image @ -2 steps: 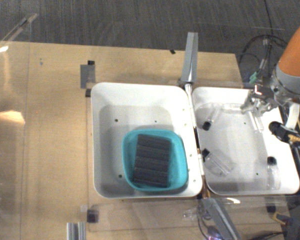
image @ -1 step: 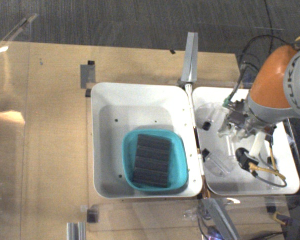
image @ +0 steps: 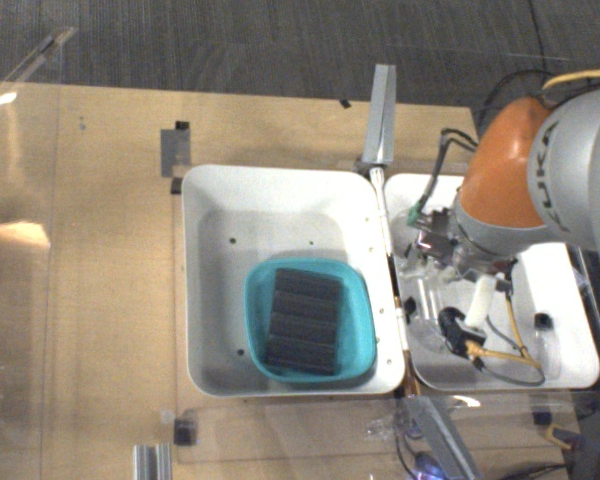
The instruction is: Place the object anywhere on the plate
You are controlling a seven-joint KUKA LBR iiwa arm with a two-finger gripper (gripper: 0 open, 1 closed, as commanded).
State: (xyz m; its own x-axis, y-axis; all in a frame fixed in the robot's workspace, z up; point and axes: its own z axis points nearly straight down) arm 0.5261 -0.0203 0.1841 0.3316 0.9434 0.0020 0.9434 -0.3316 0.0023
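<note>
The dark ridged object (image: pixel 303 320) already lies on the teal plate (image: pixel 357 303). Right of the plate, the gripper (image: pixel 432 280) looks blurred; its opening I cannot tell. Best lift straight away.

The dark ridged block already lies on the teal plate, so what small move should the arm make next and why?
Probably lift the arm straight up from the right bin: the dark ridged block lies wholly inside the teal plate in the left bin.
</note>
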